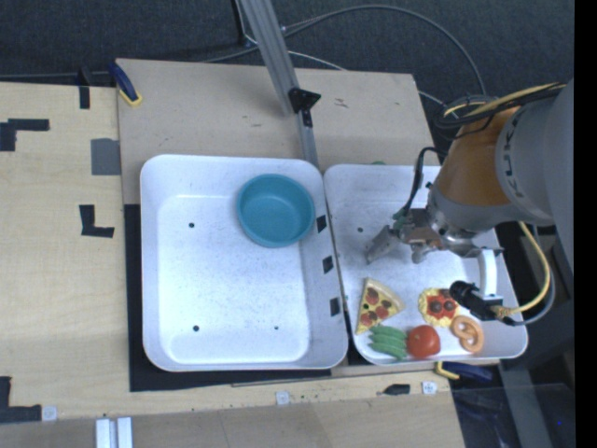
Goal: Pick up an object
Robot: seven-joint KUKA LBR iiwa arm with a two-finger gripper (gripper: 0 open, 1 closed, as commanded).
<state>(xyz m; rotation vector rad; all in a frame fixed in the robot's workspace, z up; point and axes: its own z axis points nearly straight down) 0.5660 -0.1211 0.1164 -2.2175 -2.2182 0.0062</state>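
My gripper hangs over the middle of the right bin, its fingers spread open with nothing between them. Just below it lies a pizza slice toy. Further toward the bin's front edge sit a green bean pod, a red tomato, a round pizza-like piece and a pretzel. The left bin holds a blue bowl at its back right.
The arm's grey body and orange band cover the right bin's right side. A slanted metal pole comes down to the gap between the bins. Cables trail behind the bench.
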